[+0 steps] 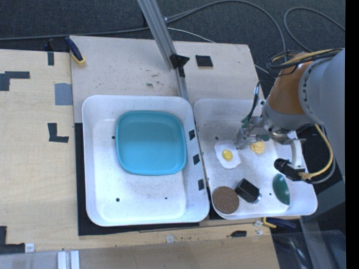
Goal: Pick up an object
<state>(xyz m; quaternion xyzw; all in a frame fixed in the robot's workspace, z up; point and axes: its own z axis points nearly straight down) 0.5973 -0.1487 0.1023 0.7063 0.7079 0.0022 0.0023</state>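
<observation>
Evidently early stage: gripper (245, 140) low inside right bin (216, 114), just right of fried-egg toy (227, 156), beside small yellow piece (257, 147). Finger state: cannot tell. Nothing visibly lifted. Remaining: close on object, raise it. Blue plate (150, 143) left of egg, untouched.

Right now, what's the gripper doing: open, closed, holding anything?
Gripper: low in the right bin, between the fried egg toy and a small yellow piece. Open or closed cannot be told; nothing visibly held.
</observation>
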